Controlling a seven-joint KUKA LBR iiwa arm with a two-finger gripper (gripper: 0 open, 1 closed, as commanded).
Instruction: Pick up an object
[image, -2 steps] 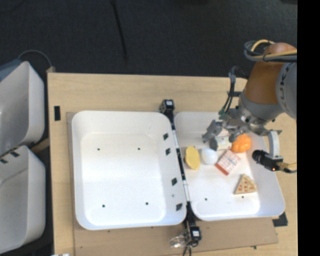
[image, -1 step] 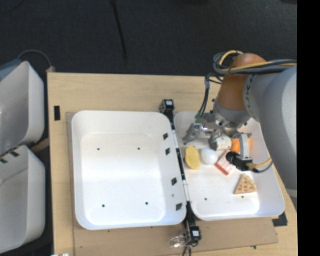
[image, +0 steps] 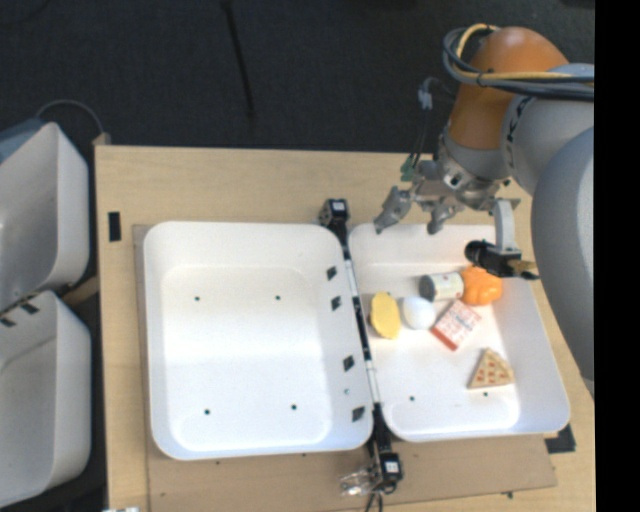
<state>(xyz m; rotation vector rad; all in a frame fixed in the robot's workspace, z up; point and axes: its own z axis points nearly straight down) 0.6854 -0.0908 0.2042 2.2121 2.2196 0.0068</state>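
My claw (image: 412, 215) hangs over the far edge of the right bin (image: 530, 405), near that bin's far left corner, its two fingers (image: 388, 213) spread apart with nothing between them. My grey arm (image: 560, 120) with its orange band (image: 495, 85) reaches in over the table (image: 230, 180) from the right.

The things I could take all lie in the right bin. A yellow oval piece (image: 385, 314) sits close to the bin's left wall, and a white ball (image: 418, 312) rests just beside it. Toward the far side lie a small grey-and-white cylinder (image: 439, 287) and, touching it as far as I can make out, an orange object (image: 483, 287). A red-and-white box (image: 456, 325) lies near the ball, and a pizza-slice wedge (image: 490, 371) lies nearer the right edge. The left bin (image: 160, 250) sits alongside, the two bins' walls meeting at the table's middle.
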